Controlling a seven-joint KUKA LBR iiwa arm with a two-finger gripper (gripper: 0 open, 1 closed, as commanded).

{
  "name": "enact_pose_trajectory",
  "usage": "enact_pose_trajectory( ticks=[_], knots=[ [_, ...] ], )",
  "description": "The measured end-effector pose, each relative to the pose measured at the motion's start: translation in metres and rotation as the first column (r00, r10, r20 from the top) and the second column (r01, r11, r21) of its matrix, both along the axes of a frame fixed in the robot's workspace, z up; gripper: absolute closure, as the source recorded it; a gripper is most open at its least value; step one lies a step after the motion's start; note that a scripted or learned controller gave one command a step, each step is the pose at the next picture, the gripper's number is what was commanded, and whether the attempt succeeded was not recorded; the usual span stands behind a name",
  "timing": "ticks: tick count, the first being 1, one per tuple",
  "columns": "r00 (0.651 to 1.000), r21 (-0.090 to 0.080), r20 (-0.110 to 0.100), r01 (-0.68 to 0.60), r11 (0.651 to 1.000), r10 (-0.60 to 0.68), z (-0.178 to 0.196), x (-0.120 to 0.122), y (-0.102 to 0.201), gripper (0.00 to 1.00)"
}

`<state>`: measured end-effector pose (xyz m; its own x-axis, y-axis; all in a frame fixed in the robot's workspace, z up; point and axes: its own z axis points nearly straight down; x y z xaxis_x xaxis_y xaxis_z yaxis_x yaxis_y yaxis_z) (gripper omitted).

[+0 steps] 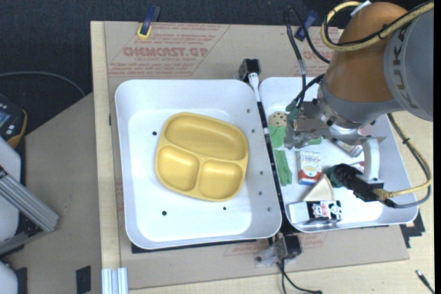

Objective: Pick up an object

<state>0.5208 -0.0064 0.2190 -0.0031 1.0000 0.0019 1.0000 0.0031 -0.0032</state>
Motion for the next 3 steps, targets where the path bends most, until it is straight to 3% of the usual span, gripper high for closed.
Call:
enact_pose_trajectory(
  ticks=[1, 3],
  knots=[
    [1.0, -0.002, 0.006, 0.004, 1.0, -0.004, 0.0164, -0.0076, -0.0064, 1.0],
    [1.0, -0.002, 0.003, 0.004, 1.0, -0.004, 0.0087, -0.0148, -0.0118, 1.0]
  ],
)
